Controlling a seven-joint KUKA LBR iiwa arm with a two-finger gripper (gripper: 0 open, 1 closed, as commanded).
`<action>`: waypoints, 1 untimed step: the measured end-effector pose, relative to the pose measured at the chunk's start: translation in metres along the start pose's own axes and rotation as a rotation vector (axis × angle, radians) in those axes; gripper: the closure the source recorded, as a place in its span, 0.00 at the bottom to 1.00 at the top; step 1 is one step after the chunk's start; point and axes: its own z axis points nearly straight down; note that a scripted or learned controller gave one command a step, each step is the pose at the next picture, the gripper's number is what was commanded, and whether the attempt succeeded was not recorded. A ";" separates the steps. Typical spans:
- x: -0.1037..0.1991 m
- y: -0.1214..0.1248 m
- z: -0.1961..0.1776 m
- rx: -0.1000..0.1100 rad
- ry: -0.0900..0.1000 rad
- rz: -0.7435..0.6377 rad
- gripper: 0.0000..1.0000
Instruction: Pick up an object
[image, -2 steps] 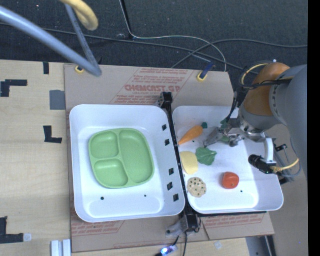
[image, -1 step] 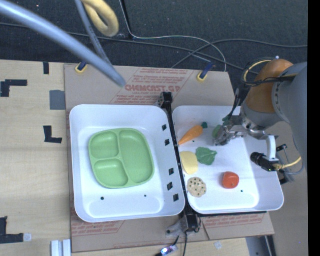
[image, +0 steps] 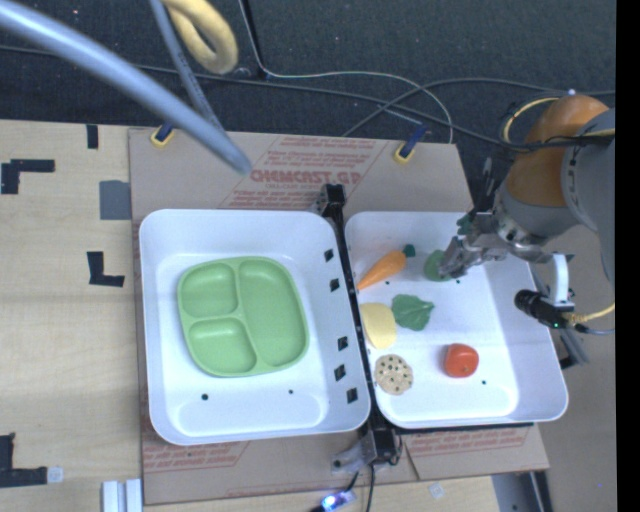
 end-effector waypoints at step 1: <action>-0.006 -0.001 -0.062 -0.002 -0.001 0.000 1.00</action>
